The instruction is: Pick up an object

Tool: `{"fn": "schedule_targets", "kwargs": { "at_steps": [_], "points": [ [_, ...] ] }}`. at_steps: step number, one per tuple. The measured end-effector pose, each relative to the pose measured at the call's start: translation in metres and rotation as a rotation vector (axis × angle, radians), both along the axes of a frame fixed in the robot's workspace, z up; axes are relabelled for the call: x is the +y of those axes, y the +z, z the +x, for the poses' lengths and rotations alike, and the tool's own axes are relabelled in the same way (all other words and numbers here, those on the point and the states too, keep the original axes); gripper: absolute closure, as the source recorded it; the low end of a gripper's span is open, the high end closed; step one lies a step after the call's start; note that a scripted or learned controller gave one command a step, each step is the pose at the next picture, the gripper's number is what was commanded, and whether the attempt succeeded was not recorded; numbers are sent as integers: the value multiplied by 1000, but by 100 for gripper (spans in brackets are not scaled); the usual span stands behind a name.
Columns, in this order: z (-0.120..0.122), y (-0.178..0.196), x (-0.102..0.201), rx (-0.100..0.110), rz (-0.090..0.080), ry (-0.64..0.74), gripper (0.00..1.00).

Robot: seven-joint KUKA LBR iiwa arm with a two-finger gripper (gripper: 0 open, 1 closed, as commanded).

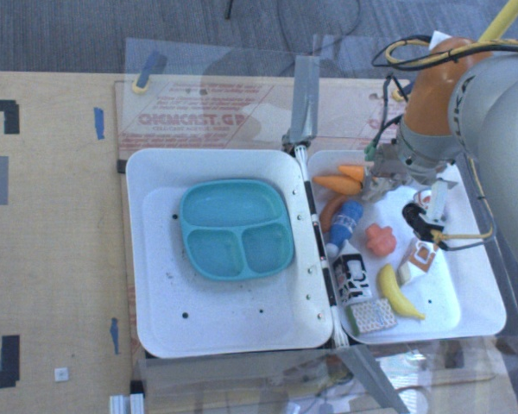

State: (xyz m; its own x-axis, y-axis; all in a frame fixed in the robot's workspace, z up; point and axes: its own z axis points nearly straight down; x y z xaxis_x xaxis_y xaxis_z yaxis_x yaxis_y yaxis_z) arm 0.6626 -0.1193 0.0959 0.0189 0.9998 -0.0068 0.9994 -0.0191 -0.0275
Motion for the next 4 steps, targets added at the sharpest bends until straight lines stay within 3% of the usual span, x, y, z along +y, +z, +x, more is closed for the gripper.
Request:
{"fn": "schedule_targets", "kwargs": {
  "at_steps": [1, 2, 3, 4],
  "points": [
    [5, 88, 42, -28, 4, -88, 100],
    [5, 87, 42, -27, 4, -87, 0],
    [-17, -3, 26, -27, 6, -57, 0],
    [-17, 4, 24, -26, 5, -60, 100]
  ]
}}
